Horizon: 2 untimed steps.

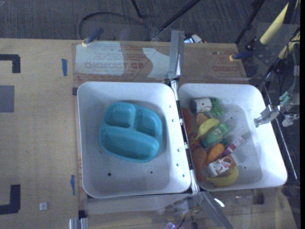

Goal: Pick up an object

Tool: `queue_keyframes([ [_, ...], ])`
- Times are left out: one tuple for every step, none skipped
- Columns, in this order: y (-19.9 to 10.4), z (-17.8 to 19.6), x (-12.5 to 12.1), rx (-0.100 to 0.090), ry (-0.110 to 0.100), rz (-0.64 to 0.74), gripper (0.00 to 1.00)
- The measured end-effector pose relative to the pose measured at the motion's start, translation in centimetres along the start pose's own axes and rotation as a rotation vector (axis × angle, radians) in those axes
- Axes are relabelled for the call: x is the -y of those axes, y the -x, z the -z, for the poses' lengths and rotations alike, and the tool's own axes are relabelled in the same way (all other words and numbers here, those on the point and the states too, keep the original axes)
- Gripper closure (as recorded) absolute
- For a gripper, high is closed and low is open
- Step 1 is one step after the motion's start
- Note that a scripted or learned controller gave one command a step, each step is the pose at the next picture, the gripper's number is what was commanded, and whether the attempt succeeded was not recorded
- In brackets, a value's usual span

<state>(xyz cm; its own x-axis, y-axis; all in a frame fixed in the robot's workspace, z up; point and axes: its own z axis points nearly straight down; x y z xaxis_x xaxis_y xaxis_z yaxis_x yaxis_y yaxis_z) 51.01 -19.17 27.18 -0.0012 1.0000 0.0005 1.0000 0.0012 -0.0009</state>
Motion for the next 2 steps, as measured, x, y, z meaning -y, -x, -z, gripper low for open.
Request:
queue_keyframes([
  [2.7, -12.1, -4.3, 0.002, 0.003, -0.080, 0.00],
  [-6.4, -18.5, -0.8, -0.001, 0.006, -0.142, 0.00],
])
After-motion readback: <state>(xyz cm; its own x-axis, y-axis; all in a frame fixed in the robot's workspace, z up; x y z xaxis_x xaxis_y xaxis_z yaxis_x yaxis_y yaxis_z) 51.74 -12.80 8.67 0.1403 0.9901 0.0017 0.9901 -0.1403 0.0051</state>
